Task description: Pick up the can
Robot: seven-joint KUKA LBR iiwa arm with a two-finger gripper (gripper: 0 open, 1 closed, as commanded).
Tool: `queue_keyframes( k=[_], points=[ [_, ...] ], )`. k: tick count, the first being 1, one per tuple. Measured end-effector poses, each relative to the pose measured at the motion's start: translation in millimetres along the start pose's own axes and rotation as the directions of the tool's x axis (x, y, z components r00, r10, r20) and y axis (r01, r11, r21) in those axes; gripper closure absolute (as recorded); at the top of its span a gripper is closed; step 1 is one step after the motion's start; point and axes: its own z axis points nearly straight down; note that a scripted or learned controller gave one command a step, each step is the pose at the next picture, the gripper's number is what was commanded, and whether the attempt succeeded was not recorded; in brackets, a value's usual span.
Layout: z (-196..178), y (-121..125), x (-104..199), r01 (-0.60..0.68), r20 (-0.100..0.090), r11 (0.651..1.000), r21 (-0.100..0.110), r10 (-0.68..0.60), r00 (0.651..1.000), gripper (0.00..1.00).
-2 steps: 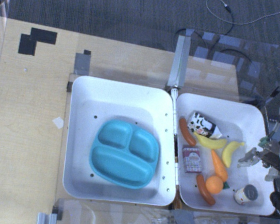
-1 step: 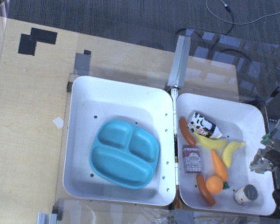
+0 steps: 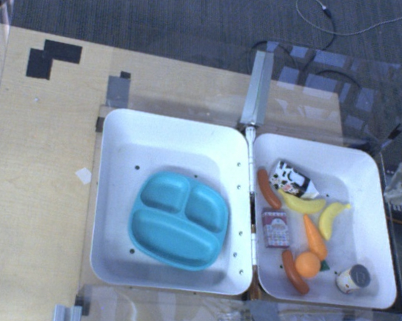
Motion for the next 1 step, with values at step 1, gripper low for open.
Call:
queue_keyframes(
  k=[1],
  points=[
    [-79.5,46.0,25.9,0.47,0.001,0.883,-0.002,-0.47,0.883,1.0]
  ],
)
